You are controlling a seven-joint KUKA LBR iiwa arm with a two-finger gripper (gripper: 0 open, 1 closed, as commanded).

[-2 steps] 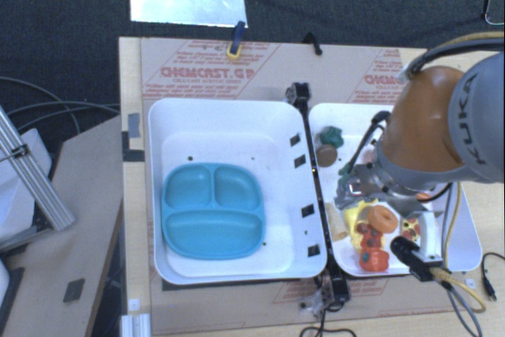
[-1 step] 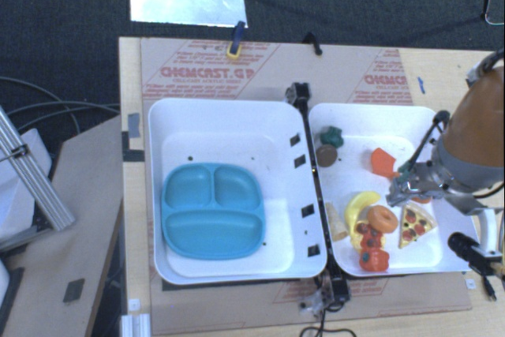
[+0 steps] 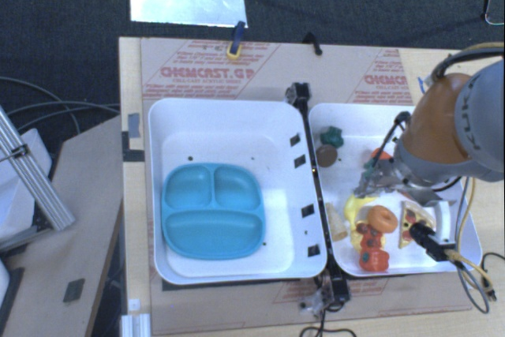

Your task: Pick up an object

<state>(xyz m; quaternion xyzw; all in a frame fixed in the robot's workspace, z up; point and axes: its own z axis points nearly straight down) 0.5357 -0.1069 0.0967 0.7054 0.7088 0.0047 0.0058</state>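
Observation:
My gripper (image 3: 367, 184) hangs low over the middle of the right bin (image 3: 353, 116), reaching in from the right under the grey arm with its orange band (image 3: 438, 122). Just behind it lies a small red-orange toy (image 3: 379, 157). In front of it sit a yellow piece (image 3: 355, 209), an orange donut (image 3: 383, 218), a pizza slice (image 3: 413, 219) and a red pepper-like toy (image 3: 375, 259). A green toy (image 3: 332, 136) and a brown round piece (image 3: 326, 156) lie at the bin's back left. The arm hides part of the bin's right side.
The left bin (image 3: 229, 118) holds a blue divided plate (image 3: 211, 211). A beige piece (image 3: 338, 223) lies against the right bin's left wall. A black divider with clips (image 3: 309, 162) runs between the bins. Cables trail at the right front corner (image 3: 473, 268).

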